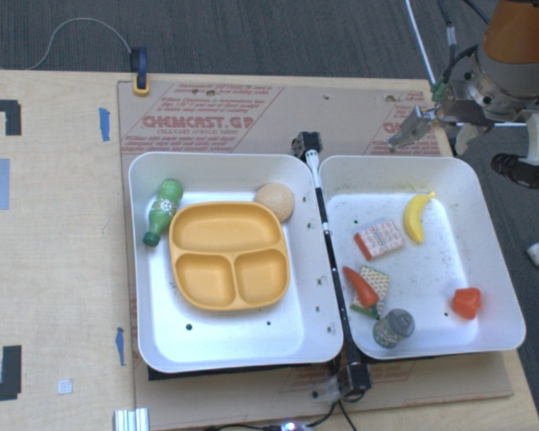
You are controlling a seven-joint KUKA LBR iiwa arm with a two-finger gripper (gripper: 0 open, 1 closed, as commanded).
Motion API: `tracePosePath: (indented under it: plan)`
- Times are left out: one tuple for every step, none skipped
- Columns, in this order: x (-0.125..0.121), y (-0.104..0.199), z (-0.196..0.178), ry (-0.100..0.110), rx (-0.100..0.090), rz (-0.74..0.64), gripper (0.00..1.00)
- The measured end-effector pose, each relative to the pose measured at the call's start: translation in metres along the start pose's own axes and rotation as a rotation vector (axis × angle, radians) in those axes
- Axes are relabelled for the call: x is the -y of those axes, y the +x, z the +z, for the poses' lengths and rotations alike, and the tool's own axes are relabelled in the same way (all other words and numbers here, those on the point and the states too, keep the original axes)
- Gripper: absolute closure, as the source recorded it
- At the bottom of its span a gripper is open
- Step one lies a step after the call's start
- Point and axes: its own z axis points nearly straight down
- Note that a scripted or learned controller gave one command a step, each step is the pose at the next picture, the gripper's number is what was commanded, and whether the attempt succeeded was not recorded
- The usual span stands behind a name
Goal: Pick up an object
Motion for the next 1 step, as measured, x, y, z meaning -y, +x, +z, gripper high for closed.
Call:
tracePosePath:
  plan:
    - [0.0423, 0.0269, 0.1236, 0.0, 0.0, 0.0, 0.0]
